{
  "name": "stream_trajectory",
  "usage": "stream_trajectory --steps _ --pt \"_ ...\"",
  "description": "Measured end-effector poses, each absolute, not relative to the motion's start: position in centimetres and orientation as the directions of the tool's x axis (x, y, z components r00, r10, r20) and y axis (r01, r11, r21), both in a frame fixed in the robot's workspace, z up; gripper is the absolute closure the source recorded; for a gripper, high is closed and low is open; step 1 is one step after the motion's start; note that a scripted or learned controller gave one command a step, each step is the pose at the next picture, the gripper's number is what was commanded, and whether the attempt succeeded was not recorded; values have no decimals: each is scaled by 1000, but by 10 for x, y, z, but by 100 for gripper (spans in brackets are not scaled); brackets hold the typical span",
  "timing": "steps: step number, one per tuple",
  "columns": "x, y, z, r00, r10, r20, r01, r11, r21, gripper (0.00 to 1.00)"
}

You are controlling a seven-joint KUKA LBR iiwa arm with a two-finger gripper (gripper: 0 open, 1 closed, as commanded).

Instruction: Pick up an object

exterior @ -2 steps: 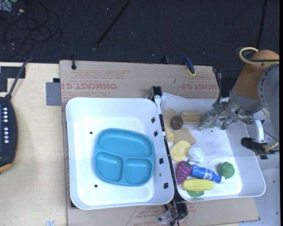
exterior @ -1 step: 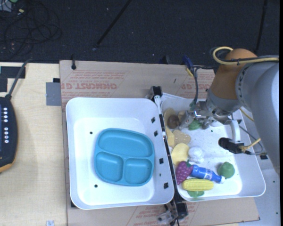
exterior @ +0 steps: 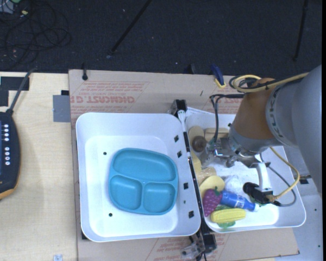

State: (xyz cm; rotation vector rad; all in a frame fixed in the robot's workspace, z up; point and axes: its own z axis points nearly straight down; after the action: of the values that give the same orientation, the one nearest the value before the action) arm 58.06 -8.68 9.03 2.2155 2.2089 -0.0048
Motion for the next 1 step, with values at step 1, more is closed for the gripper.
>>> stream_trajectory --steps 1 --pt "643 -94 87 0 1000 3 1000 0 -17 0"
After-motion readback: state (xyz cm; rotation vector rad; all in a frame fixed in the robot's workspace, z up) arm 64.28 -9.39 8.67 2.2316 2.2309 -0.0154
